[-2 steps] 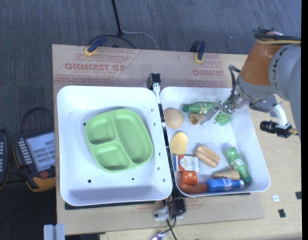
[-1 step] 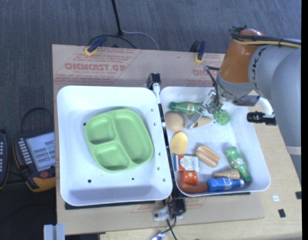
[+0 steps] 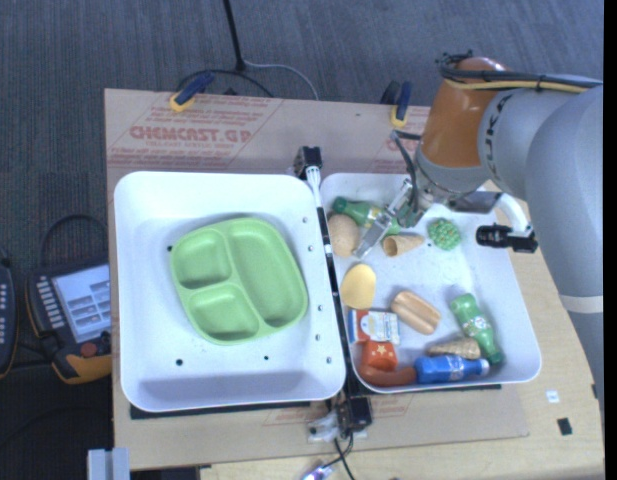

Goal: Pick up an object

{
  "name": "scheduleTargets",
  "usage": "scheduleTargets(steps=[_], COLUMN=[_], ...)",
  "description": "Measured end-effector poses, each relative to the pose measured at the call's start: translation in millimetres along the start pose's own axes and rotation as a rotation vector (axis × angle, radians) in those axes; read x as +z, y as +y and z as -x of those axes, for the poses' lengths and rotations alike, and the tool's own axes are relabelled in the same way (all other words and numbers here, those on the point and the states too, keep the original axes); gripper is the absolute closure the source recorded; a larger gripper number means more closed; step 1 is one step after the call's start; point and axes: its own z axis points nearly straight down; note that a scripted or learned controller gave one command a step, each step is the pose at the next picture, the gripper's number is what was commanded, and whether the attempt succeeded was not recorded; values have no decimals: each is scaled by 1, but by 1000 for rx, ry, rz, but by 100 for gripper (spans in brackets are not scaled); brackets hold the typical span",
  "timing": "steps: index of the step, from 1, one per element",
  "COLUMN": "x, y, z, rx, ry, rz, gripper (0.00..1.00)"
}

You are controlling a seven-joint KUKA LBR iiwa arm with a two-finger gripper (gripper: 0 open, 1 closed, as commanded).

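Grey arm [image 3: 548, 158] with orange band enters from 3 o'clock and reaches into the right bin [image 3: 518, 308] toward its 11 o'clock corner. Left bin [image 3: 138, 268], glossy white plastic with rounded corners, holds a matte green tray [image 3: 238, 278] with three compartments.

Gripper [image 3: 380, 230] hangs low over the right bin's 11 o'clock area, metal fingers slightly parted, tips at or just beside the potato [image 3: 342, 234]; can't tell if touching. Nothing sits between the fingers, so it grips nothing.

The right bin's toy food: blue bottle [image 3: 450, 369] lying at 6 o'clock, green bottle [image 3: 475, 323] at 4 o'clock, hotdog [image 3: 416, 311] at centre, smooth yellow lemon [image 3: 359, 286] at 9 o'clock, tan oval potato at 10, bumpy green broccoli [image 3: 444, 233] at 1 o'clock, small cone [image 3: 400, 243] beside it.
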Motion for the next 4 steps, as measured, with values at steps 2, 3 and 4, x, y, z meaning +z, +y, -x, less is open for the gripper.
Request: scheduleTargets(steps=[2,3,4], x=[-97,-97,-98], y=[61,39,70], z=[-66,-107,-70], rx=[-399,-715,-887], ry=[-6,-7,-11], rz=[18,19,19], gripper=[0,0,0])
